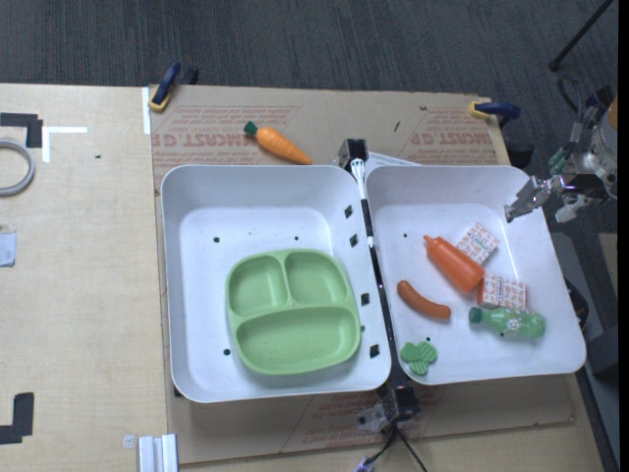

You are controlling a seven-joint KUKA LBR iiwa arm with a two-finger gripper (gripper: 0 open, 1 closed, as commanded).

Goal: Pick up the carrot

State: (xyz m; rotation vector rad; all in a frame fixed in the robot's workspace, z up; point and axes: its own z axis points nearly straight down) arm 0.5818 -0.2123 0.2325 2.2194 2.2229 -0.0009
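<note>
The carrot (278, 144), orange with a green top, lies on the cardboard behind the left bin (187, 264), outside both bins. My gripper (543, 205) hovers at the right rim of the right bin (550, 362), far to the right of the carrot. It is open, and nothing sits between its fingers (520, 205).
A green divided plate (293, 311) lies in the left bin. The right bin holds an orange bottle (454, 264), a sausage (424, 300), a green bottle (508, 323), two pink-and-white packets (478, 241) and a small green item (420, 356). Clamps (165, 87) hold the cardboard's back corners.
</note>
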